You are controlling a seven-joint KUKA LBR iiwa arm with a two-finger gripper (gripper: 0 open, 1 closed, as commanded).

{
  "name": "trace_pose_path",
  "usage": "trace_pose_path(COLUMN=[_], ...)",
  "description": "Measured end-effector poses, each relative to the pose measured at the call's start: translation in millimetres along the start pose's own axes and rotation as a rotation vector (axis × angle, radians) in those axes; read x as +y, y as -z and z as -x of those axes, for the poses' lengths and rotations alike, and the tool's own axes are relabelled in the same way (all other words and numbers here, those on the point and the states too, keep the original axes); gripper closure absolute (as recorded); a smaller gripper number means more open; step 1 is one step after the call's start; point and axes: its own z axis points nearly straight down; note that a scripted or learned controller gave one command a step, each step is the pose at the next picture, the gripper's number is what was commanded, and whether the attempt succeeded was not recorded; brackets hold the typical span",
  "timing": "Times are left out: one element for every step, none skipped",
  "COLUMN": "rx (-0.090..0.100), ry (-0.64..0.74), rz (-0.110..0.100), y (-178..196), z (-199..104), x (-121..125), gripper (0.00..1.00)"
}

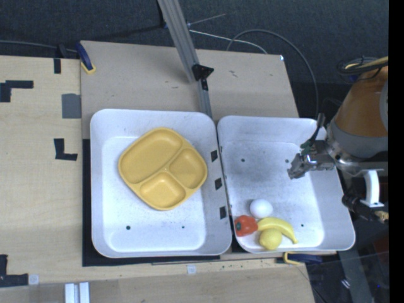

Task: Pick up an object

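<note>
Plainly, a grasp could be missed because the two-finger gripper (299,167), whose state cannot be told, sits well apart from the clustered white ball (261,207), red tomato (245,225) and yellow banana (281,226).

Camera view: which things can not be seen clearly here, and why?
- Gripper: too small and blurred in the camera view to judge its fingers.
- Arm: cut off by the right edge.
- Yellow round fruit: partly covered by the banana; its kind is unclear.
- Red item: too small to identify.
</note>
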Motion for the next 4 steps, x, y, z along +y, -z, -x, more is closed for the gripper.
trace_pose_path(rx=[-0.001, 0.002, 0.003, 0.002], ry=[0.000, 0.003, 0.005, 0.006], rz=[0.003, -0.006, -0.005, -0.005], y=[62.8, 48.8, 55.8, 54.5], z=[3.3, -46.8, -100.3, -161.4], x=[-0.6, -8.0, -9.5, -5.2], gripper=[1.00, 1.00, 1.00, 1.00])
